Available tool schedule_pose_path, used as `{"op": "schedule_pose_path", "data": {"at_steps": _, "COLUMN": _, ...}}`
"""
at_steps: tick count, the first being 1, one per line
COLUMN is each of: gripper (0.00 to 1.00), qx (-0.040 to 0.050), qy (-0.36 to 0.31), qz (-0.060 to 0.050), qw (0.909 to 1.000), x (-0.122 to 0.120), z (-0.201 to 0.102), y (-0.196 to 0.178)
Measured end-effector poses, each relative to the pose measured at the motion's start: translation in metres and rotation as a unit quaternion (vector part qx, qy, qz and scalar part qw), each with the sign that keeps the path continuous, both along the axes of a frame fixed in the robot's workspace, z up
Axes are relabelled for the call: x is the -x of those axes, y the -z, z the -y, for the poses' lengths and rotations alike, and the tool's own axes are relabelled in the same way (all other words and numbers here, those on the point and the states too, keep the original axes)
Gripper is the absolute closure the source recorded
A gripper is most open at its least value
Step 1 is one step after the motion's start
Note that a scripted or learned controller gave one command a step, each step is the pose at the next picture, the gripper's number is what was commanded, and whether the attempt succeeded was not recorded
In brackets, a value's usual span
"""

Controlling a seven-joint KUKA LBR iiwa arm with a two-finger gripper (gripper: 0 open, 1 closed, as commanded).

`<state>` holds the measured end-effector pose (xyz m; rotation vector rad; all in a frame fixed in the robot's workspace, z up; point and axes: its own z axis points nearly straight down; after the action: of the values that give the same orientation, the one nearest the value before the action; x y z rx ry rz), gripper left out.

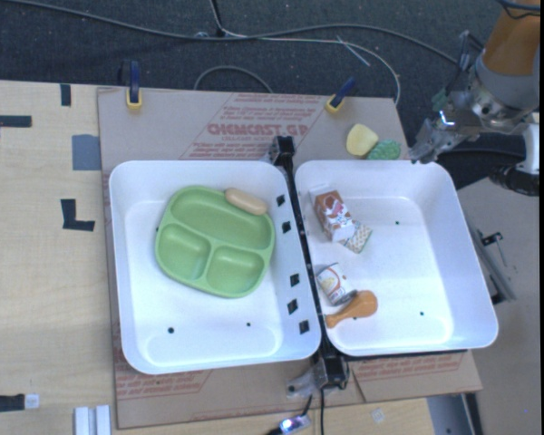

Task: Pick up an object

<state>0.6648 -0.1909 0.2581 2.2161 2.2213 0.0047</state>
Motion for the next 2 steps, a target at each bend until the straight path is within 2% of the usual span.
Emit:
{"op": "schedule_pose_path", "data": {"at_steps": 1, "gripper": 1.00, "qx": -0.0005, "qy": -0.001, "qz": -0.003, "qw": 1.0000, "x": 0.006, "z": -0.047, "y": 0.009}}
{"op": "schedule_pose_path", "data": {"at_steps": 2, "gripper": 1.00, "qx": -0.0008, "qy": -0.001, "qz": -0.004, "qw": 1.0000, "x": 0.026, "z": -0.101, "y": 0.004}}
